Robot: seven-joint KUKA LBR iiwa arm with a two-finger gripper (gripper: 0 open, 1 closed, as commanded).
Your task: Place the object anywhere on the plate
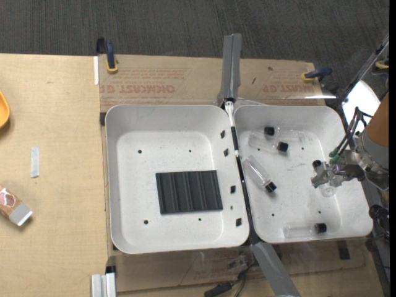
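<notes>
Claw [326, 179] hovers low over clear vials [260, 174] in the right bin [297, 232]; its grip state is unclear. Slick tubes could roll away before reaching the ridged black plate [188, 191].

Cardboard sheet [204, 86] w/ blue clamps [109, 53] behind bins; orange item [3, 110] + small wrapped block [13, 206] at left.

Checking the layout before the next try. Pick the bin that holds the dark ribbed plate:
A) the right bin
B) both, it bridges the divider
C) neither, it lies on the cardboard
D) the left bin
D: the dark ribbed plate lies flat on the floor of the left bin, while the clear vials with black caps, such as one, lie in the right bin near the pincer.
</notes>
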